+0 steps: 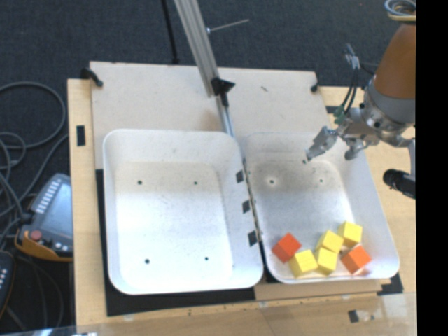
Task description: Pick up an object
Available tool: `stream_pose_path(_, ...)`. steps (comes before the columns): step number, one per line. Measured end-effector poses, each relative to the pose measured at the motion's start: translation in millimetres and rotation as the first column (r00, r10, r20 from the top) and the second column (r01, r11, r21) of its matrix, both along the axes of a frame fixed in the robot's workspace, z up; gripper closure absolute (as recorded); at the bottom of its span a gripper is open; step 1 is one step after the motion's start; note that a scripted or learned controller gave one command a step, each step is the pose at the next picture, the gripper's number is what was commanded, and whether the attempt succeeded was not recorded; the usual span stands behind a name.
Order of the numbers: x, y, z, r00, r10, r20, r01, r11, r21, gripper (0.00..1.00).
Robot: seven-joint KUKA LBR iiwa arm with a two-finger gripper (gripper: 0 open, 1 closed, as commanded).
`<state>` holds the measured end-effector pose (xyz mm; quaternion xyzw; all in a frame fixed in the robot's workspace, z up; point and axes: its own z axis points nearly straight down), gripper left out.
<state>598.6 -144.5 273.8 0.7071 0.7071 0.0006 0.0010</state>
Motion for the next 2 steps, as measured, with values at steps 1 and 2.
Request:
stream_pose_path(1,-90,-43,-55,1.000,-0.006,-0.009,0.006,1.000,-0.001,0.00)
stream_pose_path(2,-107,-66,-152,1.000,0.004,0.006,-0.004,1.000,-0.002,0.00)
